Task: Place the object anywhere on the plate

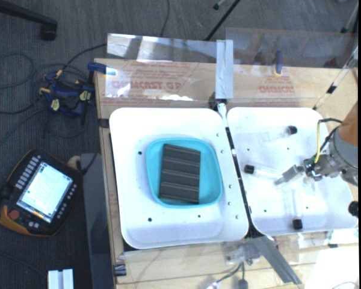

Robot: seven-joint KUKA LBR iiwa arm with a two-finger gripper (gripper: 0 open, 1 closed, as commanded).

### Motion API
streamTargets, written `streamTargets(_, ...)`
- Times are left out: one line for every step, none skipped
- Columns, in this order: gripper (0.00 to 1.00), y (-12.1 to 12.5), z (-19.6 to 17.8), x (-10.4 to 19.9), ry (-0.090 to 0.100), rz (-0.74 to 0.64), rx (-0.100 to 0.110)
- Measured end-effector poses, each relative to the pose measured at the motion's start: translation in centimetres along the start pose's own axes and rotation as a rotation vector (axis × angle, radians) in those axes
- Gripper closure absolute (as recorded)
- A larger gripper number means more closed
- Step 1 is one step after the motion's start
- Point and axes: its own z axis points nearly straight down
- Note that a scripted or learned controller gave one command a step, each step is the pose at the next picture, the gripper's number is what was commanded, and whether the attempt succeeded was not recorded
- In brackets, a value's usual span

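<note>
Dark grey ribbed block [180,173] lying flat on the blue plate [212,179], plate sits in the left bin [126,161]. Arm [349,143] reaches in from the right over the right bin [265,215]; gripper [292,174] low near the middle of that bin, nothing between its fingers, open/closed state cannot tell. Teach pendant [39,191] on the floor to the left

The two bins, left [129,221] and right [271,218], look like smooth white plastic with a soft sheen. The plate [212,188] at the left bin's centre is glossy light-blue plastic. On it, the object [180,173] is dark grey, matt and ribbed. At twelve o'clock, clear glossy sheeting [162,47] stands over matt brown cardboard [150,86]. The floor carpet [42,119] at nine o'clock looks rough and dark.
</note>
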Motion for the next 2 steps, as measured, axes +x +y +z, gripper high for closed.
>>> streamTargets(0.0, 5.5, -7.5, -0.9, -0.001, 0.05, -0.001)
streamTargets(0.0, 2.4, -19.6, -0.4, -0.002, 0.165, -0.002)
